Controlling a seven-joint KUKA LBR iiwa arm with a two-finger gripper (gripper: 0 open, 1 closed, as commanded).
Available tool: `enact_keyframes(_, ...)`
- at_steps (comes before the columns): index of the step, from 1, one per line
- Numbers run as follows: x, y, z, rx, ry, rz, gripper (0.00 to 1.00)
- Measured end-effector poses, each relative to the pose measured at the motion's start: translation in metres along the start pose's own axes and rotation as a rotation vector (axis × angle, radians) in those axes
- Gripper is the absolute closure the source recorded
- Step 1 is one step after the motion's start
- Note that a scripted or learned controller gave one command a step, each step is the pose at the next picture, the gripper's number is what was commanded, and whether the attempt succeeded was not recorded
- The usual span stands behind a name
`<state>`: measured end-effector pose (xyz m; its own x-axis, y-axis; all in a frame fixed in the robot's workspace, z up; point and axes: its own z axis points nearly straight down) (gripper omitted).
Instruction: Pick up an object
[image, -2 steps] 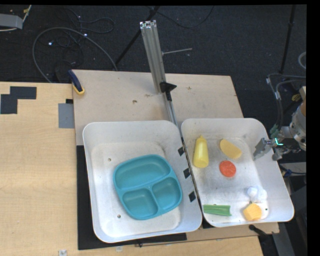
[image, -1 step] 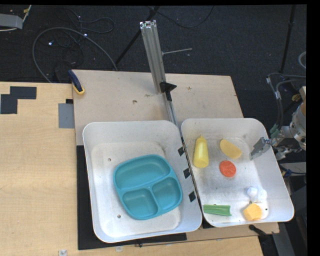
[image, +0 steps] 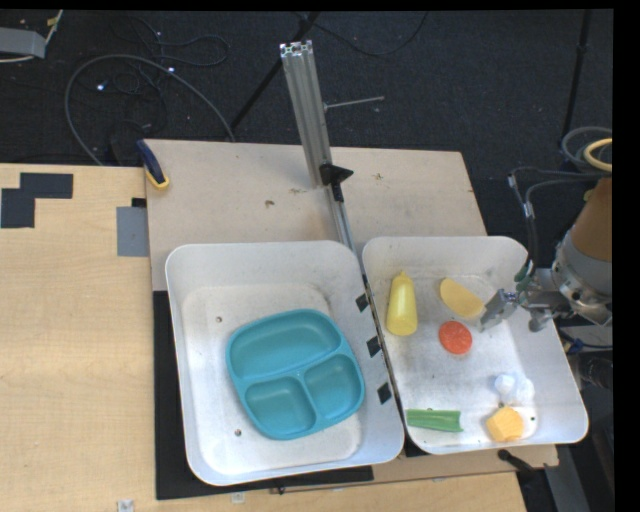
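Observation:
The right bin (image: 430, 248) holds several small items: a yellow bottle (image: 401, 305), a yellow rounded piece (image: 460, 296), a red ball-like item (image: 456, 337), a flat green piece (image: 433, 420), an orange lump (image: 507, 424) and a small white item (image: 505, 384). My gripper (image: 516, 311) hangs over the bin's right side, just right of the yellow rounded piece and above the white item. It is open, with nothing between its fingers (image: 495, 306). The arm comes in from the right edge.
The left bin (image: 200, 275) holds a teal divided plate (image: 295, 372). A metal post (image: 305, 110) rises behind the gap between the bins. Cables lie on the dark floor at the back, and a wooden table surface lies to the left.

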<state>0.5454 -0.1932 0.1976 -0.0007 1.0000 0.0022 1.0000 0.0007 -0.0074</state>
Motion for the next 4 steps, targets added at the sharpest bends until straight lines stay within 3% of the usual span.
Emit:
enact_keyframes(2, -0.007, 0.009, 0.09, -0.01, -0.003, 0.001, 0.0)
enact_keyframes(3, -0.007, 0.007, 0.083, -0.004, -0.001, 0.006, 1.0)
enact_keyframes(4, -0.005, 0.01, 0.041, -0.008, -0.002, 0.0, 1.0)
